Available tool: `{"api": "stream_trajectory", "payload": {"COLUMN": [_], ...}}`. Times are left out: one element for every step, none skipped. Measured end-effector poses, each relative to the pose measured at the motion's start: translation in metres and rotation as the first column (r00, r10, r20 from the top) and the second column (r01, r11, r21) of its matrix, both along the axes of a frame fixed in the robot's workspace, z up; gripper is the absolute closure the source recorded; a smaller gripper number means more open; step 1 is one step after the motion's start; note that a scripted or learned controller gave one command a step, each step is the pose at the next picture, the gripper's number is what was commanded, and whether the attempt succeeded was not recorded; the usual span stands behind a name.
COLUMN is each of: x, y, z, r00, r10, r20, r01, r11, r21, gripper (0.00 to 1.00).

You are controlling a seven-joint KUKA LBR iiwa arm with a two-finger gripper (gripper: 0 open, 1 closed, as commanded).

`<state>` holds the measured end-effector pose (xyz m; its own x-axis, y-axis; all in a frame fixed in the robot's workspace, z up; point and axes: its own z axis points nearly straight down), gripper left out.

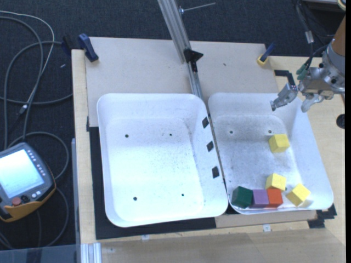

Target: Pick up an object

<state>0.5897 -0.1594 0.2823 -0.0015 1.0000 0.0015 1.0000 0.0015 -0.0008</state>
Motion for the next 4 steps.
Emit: {"api": "stream_trajectory", "payload": {"x": [-0.055,0.077,0.040,-0.004], "y": [-0.041,-0.058,-0.059,-0.046], "z": [-0.132,-0.168,-0.183,-0.183], "r00": [1.000,1.000,1.000,1.000], "r10": [-0.005,0.003,-0.002,-0.002], "r20": [-0.009,0.008,-0.004,-0.004], "r01": [0.005,-0.003,0.002,0.002], "r11": [1.000,1.000,1.000,1.000], "r21": [0.001,-0.004,0.000,0.000], "gripper": [0.00,0.00,0.00,0.00]}}
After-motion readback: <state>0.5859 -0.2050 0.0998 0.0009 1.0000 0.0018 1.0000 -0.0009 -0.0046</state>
